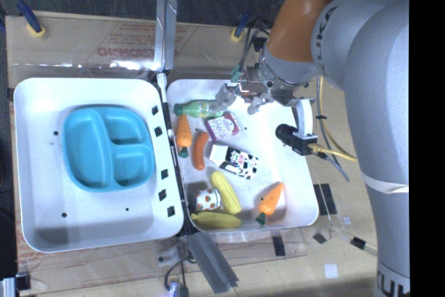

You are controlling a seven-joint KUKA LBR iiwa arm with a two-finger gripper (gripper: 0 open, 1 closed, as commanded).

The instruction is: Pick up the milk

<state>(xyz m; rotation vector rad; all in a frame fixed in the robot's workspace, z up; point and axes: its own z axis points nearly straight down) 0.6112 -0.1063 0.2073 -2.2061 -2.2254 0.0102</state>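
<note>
A: While the arm (348,24) reaches in from the right, where does its gripper (240,99) sit?

B: Over the far part of the right bin (300,212), above the green bottle (195,108) and the small red packet (222,126). Two pale fingers (227,95) spread apart — open, with nothing between them.

A: And the milk?

B: The milk carton (238,162) — white with black cow patches — lies flat near the middle of the right bin, nearer to us than the gripper and apart from it. The red packet lies just beyond it.

A: What lies around it?

B: To its left, a sausage (199,149) and a carrot (183,133) lie side by side against the bin's left wall. On the near side, a corn cob (226,193) lies at a slant, with a small printed can (207,199) at its left and a banana (217,220) along the near wall. A second carrot (271,199) lies to the right of the corn.

A: The left bin?

B: The left bin (42,219) holds a blue divided tray (108,147), lying flat in its middle, well apart from the gripper.
</note>
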